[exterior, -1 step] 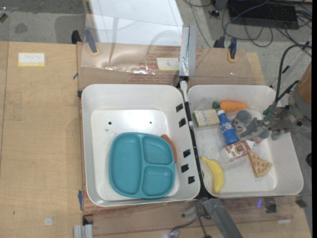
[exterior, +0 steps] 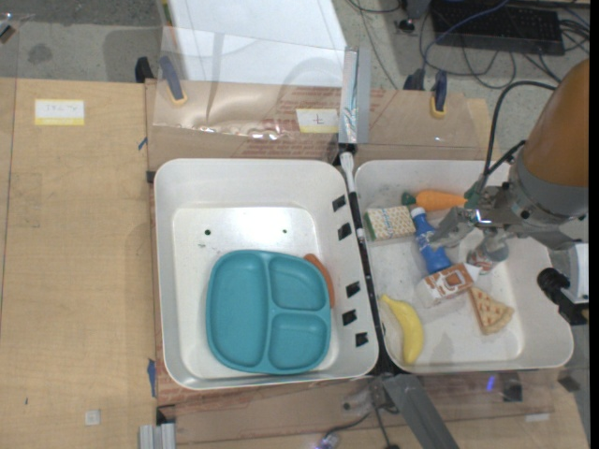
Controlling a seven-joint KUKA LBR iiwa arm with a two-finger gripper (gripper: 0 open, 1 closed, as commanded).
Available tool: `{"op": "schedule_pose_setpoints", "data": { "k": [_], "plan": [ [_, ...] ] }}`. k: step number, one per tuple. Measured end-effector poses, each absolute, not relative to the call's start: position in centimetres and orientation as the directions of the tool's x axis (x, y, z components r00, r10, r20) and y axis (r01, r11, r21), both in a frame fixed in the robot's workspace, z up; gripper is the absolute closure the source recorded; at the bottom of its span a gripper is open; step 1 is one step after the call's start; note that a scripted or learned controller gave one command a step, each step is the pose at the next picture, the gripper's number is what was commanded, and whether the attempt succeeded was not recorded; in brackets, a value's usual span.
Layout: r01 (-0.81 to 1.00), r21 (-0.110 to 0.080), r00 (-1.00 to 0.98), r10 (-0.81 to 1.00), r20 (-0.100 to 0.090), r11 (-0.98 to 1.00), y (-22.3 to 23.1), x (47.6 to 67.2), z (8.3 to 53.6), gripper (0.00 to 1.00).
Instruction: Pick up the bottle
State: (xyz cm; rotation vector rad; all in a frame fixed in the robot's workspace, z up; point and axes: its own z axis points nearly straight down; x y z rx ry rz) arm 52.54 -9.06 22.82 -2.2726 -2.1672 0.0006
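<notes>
Bench, right bin (exterior: 552, 349): bottle (exterior: 430, 244) lying mid-bin, ungrasped; gripper (exterior: 473, 237) just beside it, finger state indiscernible; pickup pending.

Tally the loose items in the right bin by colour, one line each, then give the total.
Blue: 1, the bottle
Orange: 1, the carrot
Yellow: 1, the banana
Tan: 2, the cracker box and the pizza slice
Brown and white: 1, the small carton
Total: 6
</notes>
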Motion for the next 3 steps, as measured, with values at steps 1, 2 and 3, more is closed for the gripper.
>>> {"op": "schedule_pose_setpoints", "data": {
  "k": [1,2,3],
  "plan": [
    [1.0,0.003,-0.012,1.0,0.0,0.012,-9.1,55.1,9.2,0.0],
    [1.0,0.003,-0.006,1.0,-0.001,0.006,-9.4,55.0,10.2,1.0],
    [0.99,0.001,0.144,0.99,0.0,-0.144,-4.5,54.6,20.9,1.0]
  ]
}}
